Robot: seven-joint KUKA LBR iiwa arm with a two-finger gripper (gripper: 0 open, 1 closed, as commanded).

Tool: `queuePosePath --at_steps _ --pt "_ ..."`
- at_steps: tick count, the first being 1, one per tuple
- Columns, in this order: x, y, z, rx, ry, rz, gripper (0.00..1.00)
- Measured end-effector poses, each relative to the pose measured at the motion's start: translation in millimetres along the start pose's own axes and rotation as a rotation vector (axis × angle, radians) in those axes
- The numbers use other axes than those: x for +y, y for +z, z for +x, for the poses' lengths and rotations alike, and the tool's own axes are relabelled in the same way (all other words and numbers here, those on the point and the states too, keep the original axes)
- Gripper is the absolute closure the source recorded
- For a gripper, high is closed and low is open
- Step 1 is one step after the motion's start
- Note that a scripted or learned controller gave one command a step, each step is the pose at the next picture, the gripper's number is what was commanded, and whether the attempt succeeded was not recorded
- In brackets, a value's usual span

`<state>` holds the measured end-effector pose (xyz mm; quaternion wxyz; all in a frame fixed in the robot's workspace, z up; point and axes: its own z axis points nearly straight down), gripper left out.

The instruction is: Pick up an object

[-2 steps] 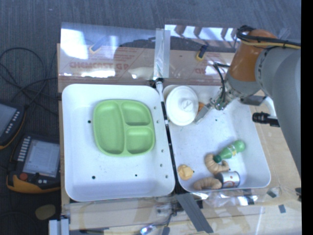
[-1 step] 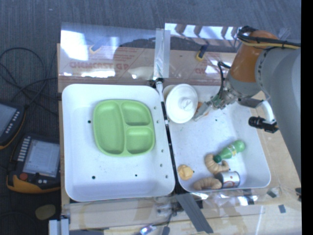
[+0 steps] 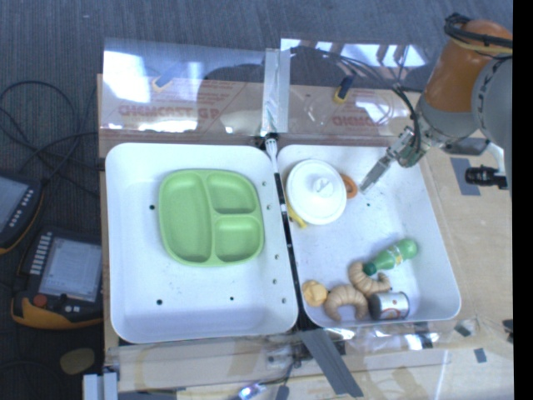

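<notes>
Pincer (image 3: 366,182) hangs low near right bin (image 3: 433,223) far edge, nothing visibly held; opening unclear. White round lid (image 3: 316,192) at far-left corner: light, stiff, slick, grab knob. Green bottle (image 3: 393,257) and croissant (image 3: 346,300) near front edge: light, bottle slippery, take mid-body.

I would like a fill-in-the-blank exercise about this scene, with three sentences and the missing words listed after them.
1. The green divided plastic plate lies in the ____ white bin.
2. The round white lid with a knob lies in the right white bin, beside the wall between the ____.
3. The small bottle with a ____ cap lies near the brown croissant-shaped toy.

Missing words: left; bins; green
</notes>
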<state>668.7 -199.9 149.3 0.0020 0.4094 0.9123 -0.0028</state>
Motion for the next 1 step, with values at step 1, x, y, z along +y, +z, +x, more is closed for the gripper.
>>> queuePosePath --at_steps 1 --pt "18.4 1.8 23.8 0.007 0.203 -0.003 0.0"
